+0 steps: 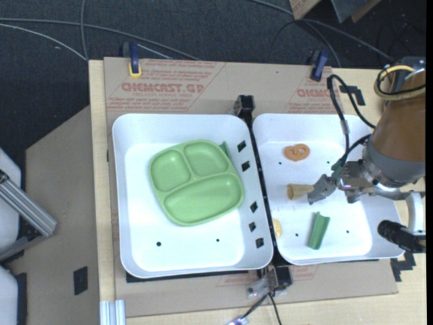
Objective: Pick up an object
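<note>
Camera view records the gripper (323, 191), finger state indeterminate, low in the right white bin (352, 127) between tan cylinder (295, 192) and green block (318, 230), evidently positioned for a pick.

Arm (399, 137) low, wrist angled leftward

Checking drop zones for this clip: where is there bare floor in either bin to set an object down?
Left bin: a bare strip along the near edge, below the green divided plate. Right bin: bare at the far-left corner, above the orange piece. Crowded: the right bin's middle, where the gripper hangs between the tan piece and green block.
</note>
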### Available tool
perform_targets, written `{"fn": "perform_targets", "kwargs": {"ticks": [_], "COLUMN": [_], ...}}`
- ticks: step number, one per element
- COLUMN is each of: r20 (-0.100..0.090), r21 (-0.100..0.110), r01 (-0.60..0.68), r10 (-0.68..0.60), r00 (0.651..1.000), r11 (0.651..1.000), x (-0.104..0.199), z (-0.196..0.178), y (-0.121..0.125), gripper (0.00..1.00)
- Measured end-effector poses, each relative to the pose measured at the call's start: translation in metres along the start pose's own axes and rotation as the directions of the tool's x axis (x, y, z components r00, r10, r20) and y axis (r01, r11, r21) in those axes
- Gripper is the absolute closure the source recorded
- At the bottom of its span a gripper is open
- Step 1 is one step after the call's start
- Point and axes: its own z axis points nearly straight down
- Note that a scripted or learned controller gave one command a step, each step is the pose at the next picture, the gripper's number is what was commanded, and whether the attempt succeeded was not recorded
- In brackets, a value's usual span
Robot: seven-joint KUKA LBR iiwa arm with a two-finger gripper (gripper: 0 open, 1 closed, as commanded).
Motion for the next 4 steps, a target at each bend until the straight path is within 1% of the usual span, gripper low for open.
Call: {"fn": "perform_targets", "kwargs": {"ticks": [1,2,3,4], "r20": [0.002,0.001,0.001,0.002], "r21": [-0.013,-0.007,-0.009,-0.015], "r01": [0.003,0.003,0.003,0.002], "r10": [-0.003,-0.003,-0.003,-0.002], "r00": [1.000,1.000,1.000,1.000], "r11": [1.000,1.000,1.000,1.000], "x": [0.000,0.004,0.005,0.005], "z": [-0.006,0.056,0.109,0.095], "y": [0.003,0.007,0.007,0.008], "gripper": [0.00,0.00,0.00,1.00]}}
